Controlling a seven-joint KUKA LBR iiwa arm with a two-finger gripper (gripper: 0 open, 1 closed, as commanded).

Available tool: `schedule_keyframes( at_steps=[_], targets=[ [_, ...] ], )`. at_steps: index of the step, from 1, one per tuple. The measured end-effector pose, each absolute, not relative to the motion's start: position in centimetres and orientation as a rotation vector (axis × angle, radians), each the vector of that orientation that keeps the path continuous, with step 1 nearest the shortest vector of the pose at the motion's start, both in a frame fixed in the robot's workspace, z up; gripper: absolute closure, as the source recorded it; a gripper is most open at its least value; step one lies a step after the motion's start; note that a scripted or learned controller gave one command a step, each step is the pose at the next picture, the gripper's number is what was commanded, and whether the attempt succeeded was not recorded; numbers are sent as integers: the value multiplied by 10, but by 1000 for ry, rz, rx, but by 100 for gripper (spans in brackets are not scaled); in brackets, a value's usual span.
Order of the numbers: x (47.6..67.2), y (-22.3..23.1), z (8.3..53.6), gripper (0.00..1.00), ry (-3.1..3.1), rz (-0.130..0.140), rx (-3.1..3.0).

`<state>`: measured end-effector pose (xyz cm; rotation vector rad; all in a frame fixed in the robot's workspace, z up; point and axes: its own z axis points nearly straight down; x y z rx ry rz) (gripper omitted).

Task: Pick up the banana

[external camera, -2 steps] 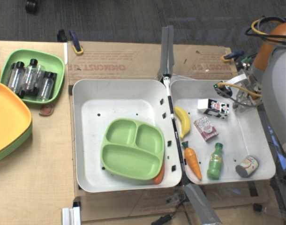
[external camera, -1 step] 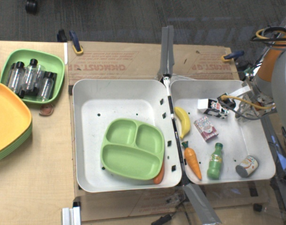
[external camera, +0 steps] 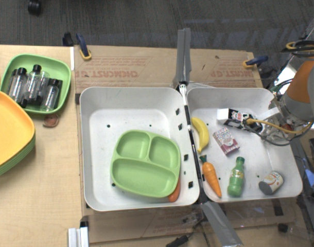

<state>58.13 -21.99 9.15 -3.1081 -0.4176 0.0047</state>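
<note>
The yellow banana lies in the right bin, close along its left wall, curving from top to bottom. The gripper hangs low over the right side of the same bin, well to the right of the banana, with the pink packet between them. Nothing of the banana is covered, and the gripper is not touching it.
Around the banana lie a pink packet, a carrot, a green bottle and a small can. The left bin holds a green divided plate. A green tray of bottles and yellow plates sit far left.
</note>
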Motion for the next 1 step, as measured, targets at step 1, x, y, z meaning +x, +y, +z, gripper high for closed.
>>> schedule_keyframes(
  at_steps=[1],
  targets=[
    [627, -219, 89, 100, -321, 12, -3119]
  ],
)
